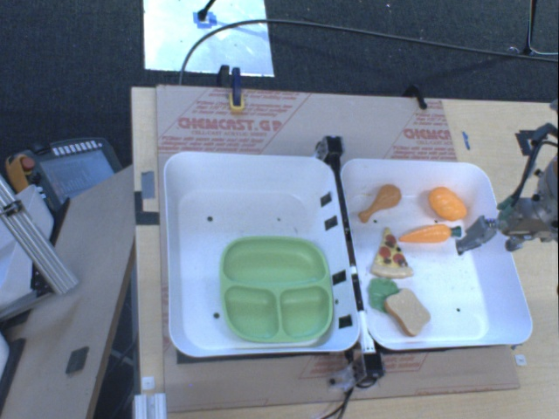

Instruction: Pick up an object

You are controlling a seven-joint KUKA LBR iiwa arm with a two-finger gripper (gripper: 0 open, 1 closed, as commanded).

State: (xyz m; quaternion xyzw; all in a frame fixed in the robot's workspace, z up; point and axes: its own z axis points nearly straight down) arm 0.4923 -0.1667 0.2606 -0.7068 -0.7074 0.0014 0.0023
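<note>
Gripper [472, 234] sits at mid-right of frame, inside the right bin [502, 317], just right of the toy carrot [430, 233]. Finger opening: cannot tell; nothing visible in its grasp. Carrot lies horiz., leaf end toward gripper.

Nearby: orange fruit [447, 203] above carrot, drumstick [380, 202] upper left of it, pizza slice [392, 257] below left. Bread slice [408, 311] and green veg. [379, 292] lower down. Green divided plate [278, 288] sits in left bin [188, 260].

Procedure, probably: centre over carrot body, align fingers across its short axis, descend, close. Keep clear of the orange fruit, which lies near.
</note>
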